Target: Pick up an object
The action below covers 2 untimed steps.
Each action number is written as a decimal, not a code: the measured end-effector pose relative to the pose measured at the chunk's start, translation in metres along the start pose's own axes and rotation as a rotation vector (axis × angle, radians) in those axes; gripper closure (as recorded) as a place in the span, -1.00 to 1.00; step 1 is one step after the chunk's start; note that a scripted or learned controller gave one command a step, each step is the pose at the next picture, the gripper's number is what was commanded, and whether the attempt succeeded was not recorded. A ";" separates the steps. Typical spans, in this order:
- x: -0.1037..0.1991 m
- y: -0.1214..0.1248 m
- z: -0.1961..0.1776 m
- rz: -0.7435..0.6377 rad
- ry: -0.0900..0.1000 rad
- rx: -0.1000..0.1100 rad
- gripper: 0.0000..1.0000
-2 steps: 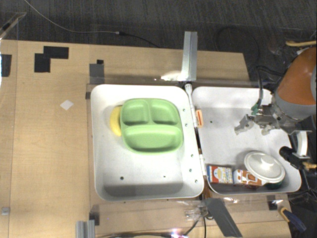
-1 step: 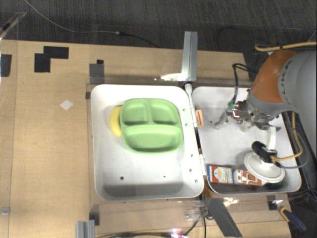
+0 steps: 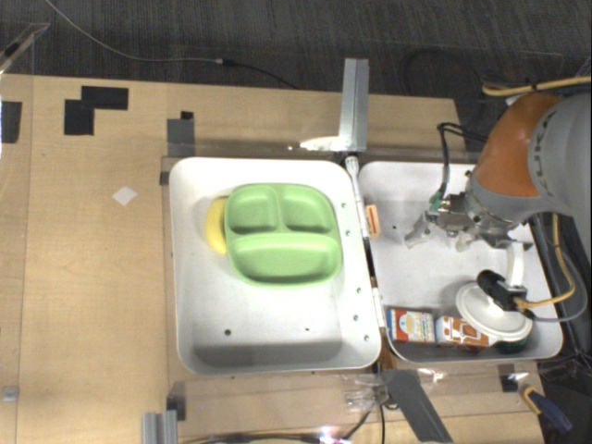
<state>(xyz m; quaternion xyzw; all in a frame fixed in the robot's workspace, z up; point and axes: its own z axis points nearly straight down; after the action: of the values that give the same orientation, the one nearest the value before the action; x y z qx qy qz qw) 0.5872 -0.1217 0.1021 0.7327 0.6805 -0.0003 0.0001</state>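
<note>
Nearest you, in the right bin [image 3: 407, 276], a carton [image 3: 435, 327] lies flat along the near wall, printed side up. Further in, the claw [image 3: 424, 228] hangs over the bare white floor of that bin, pointing toward the wall shared with the left bin [image 3: 268, 326]. You cannot tell from this angle whether it is open or closed. It is well apart from the carton. A small orange tag [image 3: 372, 220] sits on the shared wall, near the claw. In the left bin you have a green plate [image 3: 281, 232] toward the far side, covering most of a yellow thing [image 3: 215, 227] at its left edge. Both bins rest on the wooden surface [image 3: 83, 276].
</note>
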 end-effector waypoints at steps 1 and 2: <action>0.034 0.023 0.016 0.078 -0.002 -0.008 -1.00; -0.019 0.045 -0.071 0.134 -0.001 -0.001 -1.00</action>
<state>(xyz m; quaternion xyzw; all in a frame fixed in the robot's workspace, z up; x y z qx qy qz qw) 0.6305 -0.1439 0.1735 0.7767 0.6299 -0.0002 0.0009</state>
